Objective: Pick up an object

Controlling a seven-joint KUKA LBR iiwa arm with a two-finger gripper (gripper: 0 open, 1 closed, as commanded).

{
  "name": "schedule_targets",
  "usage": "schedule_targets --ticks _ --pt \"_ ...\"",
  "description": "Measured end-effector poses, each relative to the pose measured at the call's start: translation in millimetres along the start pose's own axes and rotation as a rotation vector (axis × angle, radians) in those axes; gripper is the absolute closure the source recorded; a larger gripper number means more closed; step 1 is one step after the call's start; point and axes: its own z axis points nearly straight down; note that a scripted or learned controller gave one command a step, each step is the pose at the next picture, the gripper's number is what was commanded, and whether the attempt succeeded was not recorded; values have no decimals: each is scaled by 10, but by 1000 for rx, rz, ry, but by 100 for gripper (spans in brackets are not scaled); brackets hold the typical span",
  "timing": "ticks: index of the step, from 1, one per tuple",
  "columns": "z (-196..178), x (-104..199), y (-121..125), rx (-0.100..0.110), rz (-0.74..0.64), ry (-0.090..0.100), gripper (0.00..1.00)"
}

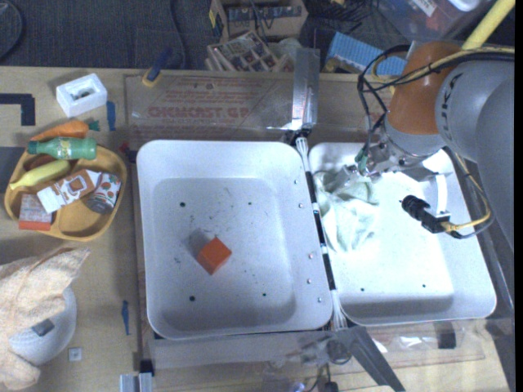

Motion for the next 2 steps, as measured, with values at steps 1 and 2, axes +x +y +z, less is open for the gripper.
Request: schedule_targets --ticks 1,2 --pt "-128 -17 15 -7 2 -3 100" --pt "-128 -17 15 -7 2 -4 0"
